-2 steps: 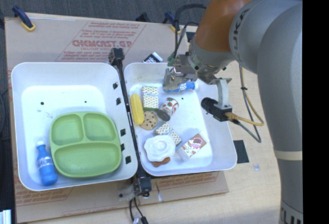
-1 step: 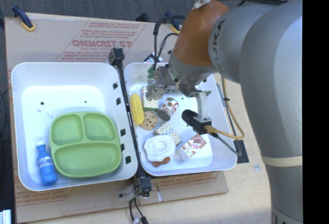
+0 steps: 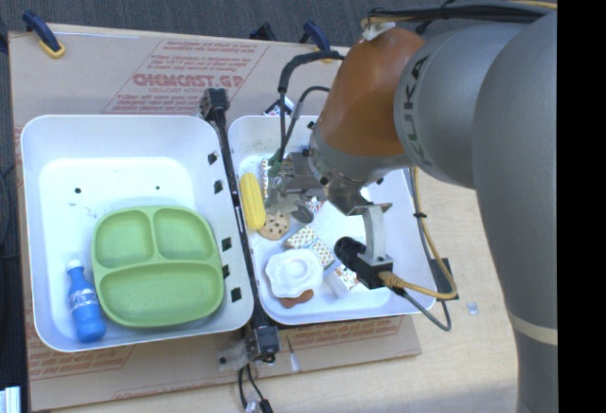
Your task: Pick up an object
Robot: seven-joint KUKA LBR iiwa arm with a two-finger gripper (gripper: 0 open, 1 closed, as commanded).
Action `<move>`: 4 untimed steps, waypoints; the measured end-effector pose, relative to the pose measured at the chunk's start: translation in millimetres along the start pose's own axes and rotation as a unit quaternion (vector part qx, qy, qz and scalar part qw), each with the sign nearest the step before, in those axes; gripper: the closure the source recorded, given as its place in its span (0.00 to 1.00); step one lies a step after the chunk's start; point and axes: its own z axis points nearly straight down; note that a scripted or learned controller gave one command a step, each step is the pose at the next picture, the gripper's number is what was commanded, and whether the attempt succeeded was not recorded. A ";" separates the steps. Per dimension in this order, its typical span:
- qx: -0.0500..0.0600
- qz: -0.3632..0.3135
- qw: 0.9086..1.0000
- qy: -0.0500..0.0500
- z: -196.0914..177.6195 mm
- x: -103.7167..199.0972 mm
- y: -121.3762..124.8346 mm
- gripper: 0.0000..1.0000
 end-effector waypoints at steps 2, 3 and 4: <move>-0.005 -0.001 1.000 0.002 120.4 -100.0 -45.5 1.00; -0.002 0.002 1.000 0.000 8.8 -133.7 -34.7 1.00; -0.003 0.001 1.000 0.000 -58.7 -119.5 33.3 1.00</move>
